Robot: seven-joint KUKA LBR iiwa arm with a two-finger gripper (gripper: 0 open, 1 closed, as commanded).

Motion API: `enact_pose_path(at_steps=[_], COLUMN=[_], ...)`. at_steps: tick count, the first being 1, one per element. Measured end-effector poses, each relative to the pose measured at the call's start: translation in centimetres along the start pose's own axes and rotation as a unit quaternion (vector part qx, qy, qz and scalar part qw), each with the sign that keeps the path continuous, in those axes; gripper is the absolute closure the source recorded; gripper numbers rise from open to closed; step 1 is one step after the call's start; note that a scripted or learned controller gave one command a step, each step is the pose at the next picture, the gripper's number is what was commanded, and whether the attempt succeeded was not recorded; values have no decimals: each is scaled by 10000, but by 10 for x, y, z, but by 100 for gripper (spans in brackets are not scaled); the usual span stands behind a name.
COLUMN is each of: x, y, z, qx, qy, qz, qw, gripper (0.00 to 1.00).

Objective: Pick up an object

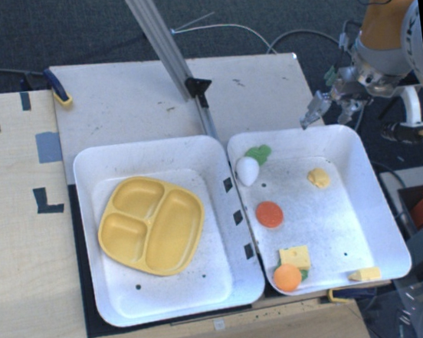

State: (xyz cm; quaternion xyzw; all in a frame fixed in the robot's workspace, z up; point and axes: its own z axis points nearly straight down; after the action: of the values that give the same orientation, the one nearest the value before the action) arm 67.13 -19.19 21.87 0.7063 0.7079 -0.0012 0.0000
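Now the biggest risk seems to come from the right bin (375, 181) itself: its walls slope, and several small things lie close to them, so fingers that come down near a wall may strike it or slide off before they close. The gripper (331, 106) hangs just outside the far right corner of this bin, above the bench and not above any object, so it has a long way to travel and a small error in aim would leave it beside the target. It is small and blurred in the view, and I cannot tell whether it is released or clenched; nothing is visible between its parts. The left bin (94, 218) holds only a yellow divided plate (151, 224), wide and flat, which is probably too broad and thin for a good grasp. Among the possible targets in the right bin, the red disc (270, 214) lies near the middle, low and flat, so it may slip out. The yellow block (295, 257) touches an orange ball (288, 277) at the near wall, and closing on one could push the other away. The white egg (248, 170) lies against a green piece (258, 153) in the far left corner; it is round and smooth and may roll. A small yellow lump (319, 178) stands well apart from the others and looks the easiest. A yellow wedge (366, 274) rests right at the near wall.
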Motion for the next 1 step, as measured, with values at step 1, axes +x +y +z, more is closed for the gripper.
enact_pose_path(at_steps=[1], x=[1], y=[0], z=[-10], qx=[0], qy=[-6], qz=[-8], qw=[10000], gripper=[100])
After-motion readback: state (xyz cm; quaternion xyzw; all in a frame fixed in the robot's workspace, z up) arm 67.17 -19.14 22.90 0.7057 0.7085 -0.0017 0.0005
